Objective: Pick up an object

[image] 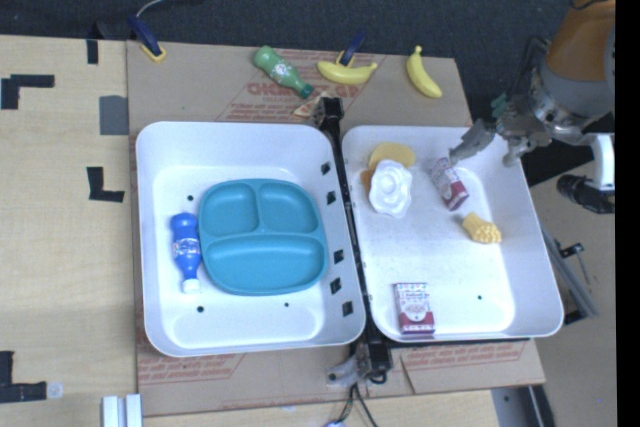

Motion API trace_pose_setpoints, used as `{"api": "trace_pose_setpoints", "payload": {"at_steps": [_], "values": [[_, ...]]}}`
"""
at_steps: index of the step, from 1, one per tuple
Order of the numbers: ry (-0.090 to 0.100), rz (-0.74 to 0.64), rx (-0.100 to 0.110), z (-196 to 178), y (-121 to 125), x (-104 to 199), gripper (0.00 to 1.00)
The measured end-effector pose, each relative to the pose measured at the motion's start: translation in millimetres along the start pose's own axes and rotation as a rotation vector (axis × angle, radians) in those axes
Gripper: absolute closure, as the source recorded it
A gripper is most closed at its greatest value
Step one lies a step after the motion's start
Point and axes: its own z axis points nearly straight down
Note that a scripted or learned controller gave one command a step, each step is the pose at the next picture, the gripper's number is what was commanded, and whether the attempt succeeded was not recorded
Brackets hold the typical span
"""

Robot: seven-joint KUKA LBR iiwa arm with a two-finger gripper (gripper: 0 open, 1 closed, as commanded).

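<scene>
The gripper (pixel 487 137) hangs with its fingers apart over the right bin's (pixel 520 245) far right corner, holding nothing, so it should drop straight onto the small red-and-white packet (pixel 449 183) just beside it and close across its narrow sides.

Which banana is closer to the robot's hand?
The right banana, lying alone on the cardboard beyond the right bin's far edge. The other banana sits farther left, next to the green bottle, so farther from the gripper.

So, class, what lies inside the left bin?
The left bin holds a blue divided plate and a small blue bottle lying beside it. Whatever sits beneath the plate is covered.
</scene>
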Motion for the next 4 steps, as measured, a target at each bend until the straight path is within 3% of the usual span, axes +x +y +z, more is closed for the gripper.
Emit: {"api": "trace_pose_setpoints", "payload": {"at_steps": [1, 2, 3, 4], "values": [[0.001, 0.000, 0.002, 129, -1, -33, 0.00], [-0.002, 0.000, -0.002, 136, -13, 2, 0.00], [0.002, 0.002, 0.004, 118, -95, -36, 0.00], [-0.002, 0.002, -0.001, 136, -91, -7, 0.00]]}}
